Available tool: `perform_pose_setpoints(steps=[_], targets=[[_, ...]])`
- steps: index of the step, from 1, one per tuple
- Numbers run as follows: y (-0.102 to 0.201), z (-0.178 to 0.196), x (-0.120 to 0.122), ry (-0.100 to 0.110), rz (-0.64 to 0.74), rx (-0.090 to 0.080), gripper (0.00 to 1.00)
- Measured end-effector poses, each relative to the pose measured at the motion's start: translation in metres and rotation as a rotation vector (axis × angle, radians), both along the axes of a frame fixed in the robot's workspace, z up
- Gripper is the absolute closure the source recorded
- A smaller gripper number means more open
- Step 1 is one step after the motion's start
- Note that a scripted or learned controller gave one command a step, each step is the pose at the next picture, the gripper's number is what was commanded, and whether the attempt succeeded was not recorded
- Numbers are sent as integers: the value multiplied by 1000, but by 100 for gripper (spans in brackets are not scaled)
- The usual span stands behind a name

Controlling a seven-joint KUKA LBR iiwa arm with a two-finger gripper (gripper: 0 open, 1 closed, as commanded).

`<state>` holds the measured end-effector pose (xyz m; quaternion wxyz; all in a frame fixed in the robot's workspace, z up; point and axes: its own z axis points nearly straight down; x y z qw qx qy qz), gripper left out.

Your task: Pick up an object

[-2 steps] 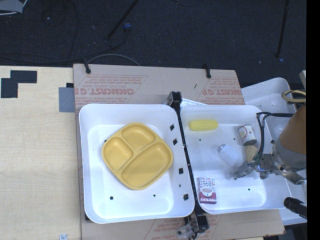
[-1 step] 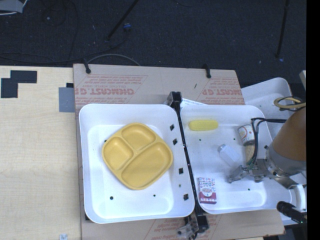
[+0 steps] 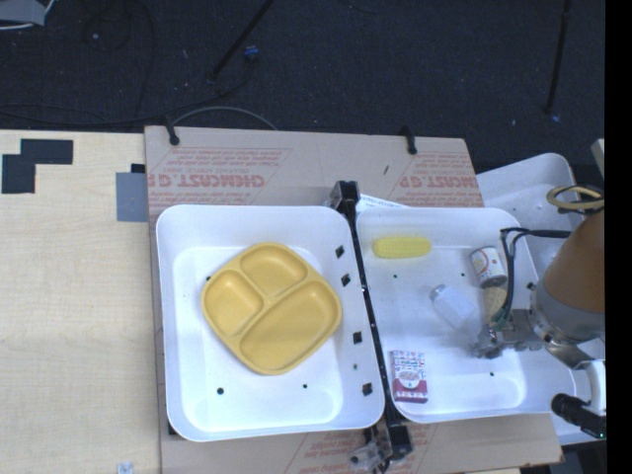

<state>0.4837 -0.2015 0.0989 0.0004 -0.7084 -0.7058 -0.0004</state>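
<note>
Nothing has been lifted yet, as far as the view shows: every object lies on a bin floor. The arm [image 3: 578,284] reaches in low over the right bin [image 3: 464,403], and its pincer [image 3: 491,342] sits down near the bin's right wall, just beside a clear plastic piece [image 3: 454,306] and below a small can-like container [image 3: 487,265]. Whether the pincer is wide or narrow I cannot tell (it is small and dark against the clutter of the wrist), and no object can be seen in its grip. So the grasp and the lift are, in my judgement, both left to do, with the clear piece the likeliest target.

The light wooden desk [image 3: 69,314] carries a cardboard sheet [image 3: 296,171] with red printing, and the two white bins rest on it side by side. The left bin [image 3: 188,363] holds a yellow divided plate [image 3: 272,307], lying flat near its middle. In the right bin, a yellow oblong object [image 3: 401,248] lies near the far wall and a small red-and-white packet [image 3: 409,375] near the front. Beyond the desk the floor [image 3: 316,57] is dark, with cables trailing across it.
</note>
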Motion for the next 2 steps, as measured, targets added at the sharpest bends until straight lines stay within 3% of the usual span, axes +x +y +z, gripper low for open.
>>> perform_pose_setpoints(steps=[2], targets=[[-1,106,3,-2,6,-2,100]])
